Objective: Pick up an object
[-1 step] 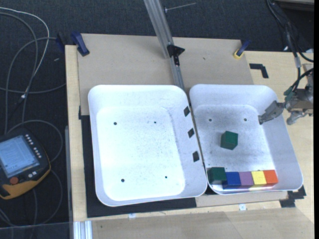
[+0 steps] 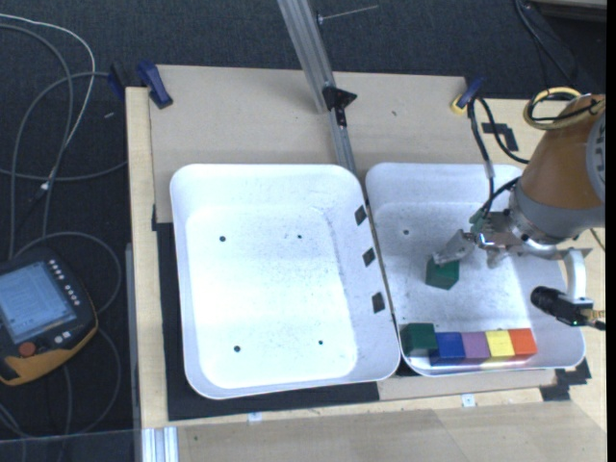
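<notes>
So here's my gripper (image 2: 460, 249), hanging over the right bin (image 2: 500, 186), reaching in from the right side with my orange wrist band (image 2: 563, 166) above it. One grey finger (image 2: 449, 255) sticks out toward the left, and its tip sits right at the top edge of a small dark green block (image 2: 443, 275). Looks like it's touching the block, or just about. The block itself is on the bin floor just below and a bit left of my fingertips, not between them as far as I can see. Honestly I cannot tell whether my fingers are spread or closed from this angle, since the rest of the hand is a jumble of metal and cable.

Further down from the gripper, along the near wall of the same bin, there's a row of colored blocks (image 2: 470, 343) packed side by side: green, blue, purple, yellow, orange. They're well apart from the green block I'm poking at.

Off to the left of my gripper is the left bin (image 2: 192, 191), white with a few dark specks on its floor. Between the two bins an aluminium rail (image 2: 308, 41) runs up and away. Way off to the left, beyond the bench (image 2: 241, 114), a teach pendant (image 2: 37, 308) lies on the dark floor with some cables (image 2: 58, 114) looping around it.
</notes>
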`<state>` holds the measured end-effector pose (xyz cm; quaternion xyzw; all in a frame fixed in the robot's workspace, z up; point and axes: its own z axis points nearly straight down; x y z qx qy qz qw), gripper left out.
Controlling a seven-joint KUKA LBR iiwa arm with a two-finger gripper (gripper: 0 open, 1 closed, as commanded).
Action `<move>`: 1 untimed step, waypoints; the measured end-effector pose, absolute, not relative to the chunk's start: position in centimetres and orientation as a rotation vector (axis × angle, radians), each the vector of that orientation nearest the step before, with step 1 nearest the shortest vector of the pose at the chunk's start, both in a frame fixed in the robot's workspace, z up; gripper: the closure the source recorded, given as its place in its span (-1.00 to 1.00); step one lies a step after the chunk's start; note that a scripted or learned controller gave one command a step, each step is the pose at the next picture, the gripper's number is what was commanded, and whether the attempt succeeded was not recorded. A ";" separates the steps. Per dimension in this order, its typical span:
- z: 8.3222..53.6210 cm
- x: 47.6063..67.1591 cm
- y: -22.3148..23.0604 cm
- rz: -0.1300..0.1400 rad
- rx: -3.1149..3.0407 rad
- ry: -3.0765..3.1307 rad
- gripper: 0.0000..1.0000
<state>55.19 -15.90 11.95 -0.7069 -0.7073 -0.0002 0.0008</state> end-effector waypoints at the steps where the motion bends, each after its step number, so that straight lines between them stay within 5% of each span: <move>1: 9.8 55.2 -9.0 -0.001 -2.209 -2.225 -1.00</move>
